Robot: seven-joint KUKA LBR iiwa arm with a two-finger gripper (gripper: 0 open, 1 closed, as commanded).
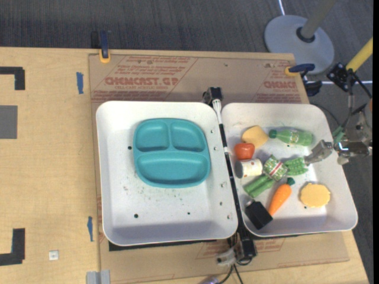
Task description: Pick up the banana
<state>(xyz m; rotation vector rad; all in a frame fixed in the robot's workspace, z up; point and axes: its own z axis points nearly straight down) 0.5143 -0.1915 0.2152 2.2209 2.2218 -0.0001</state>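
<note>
Camera view: 2 white bins on cardboard over a wooden bench, dark carpet behind. The left bin holds a teal divided plate. The right bin is cluttered. The yellow piece that looks like the banana sits near its back-left, just beside a tomato and a green bottle. The gripper hangs over the right edge, well apart from it; can't tell if it's wide or narrow.

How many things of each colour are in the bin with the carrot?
Yellow: 2, a lump and a disc
Green: 4, a bottle, a can, a leafy piece, a long piece
Red: 1, a tomato
White: 1, a cup
Orange: 1, a carrot
Black: 1, a block
Total: 10
</note>
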